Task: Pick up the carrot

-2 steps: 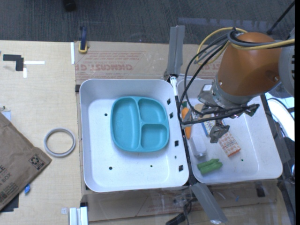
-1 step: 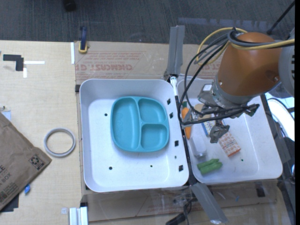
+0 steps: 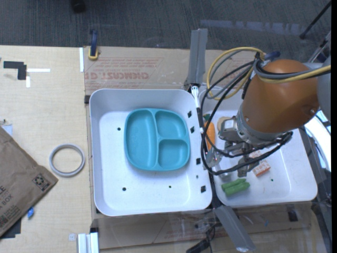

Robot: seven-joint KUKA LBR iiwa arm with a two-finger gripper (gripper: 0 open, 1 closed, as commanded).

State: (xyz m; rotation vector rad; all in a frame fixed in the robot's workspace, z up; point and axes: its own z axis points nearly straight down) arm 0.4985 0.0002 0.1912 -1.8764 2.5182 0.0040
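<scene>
The grey-and-orange arm's gripper hangs low in the right-hand white bin; its finger state cannot be told. The orange carrot lies beside it, apparently ungrasped.

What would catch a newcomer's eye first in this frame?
The arm's big orange band dominates, hanging over the right bin. Next comes the turquoise divided plate lying in the middle of the left bin. Under the arm, a sliver of orange carrot shows at the right bin's left wall, with a green piece near its front.
</scene>
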